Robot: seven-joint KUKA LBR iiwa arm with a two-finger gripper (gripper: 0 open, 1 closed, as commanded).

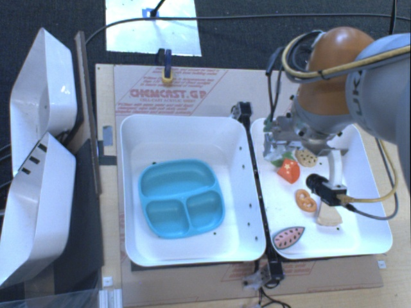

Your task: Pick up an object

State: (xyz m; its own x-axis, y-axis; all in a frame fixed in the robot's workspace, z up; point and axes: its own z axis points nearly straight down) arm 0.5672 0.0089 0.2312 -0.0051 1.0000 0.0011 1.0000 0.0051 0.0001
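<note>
Camera view: sitting in the right bin (376, 236), red pepper (289, 170), just under the gripper (275, 147). Hovering low over that pepper, touching or not impossible to say; finger state impossible to tell. Lying beside the pepper toward the near rim: orange slice (306, 200), bread wedge (329, 216), watermelon slice (288, 237). Resting across the divider from the pepper, in the left bin (186, 130): blue tray (182, 197).

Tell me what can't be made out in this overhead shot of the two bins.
- Gripper: its fingers blur into the arm's metal above the right bin; open or shut is unclear.
- Red toy: too small to identify.
- Right bin's far end: hidden under the arm.
- Arm: cut off by the frame's right edge.
</note>
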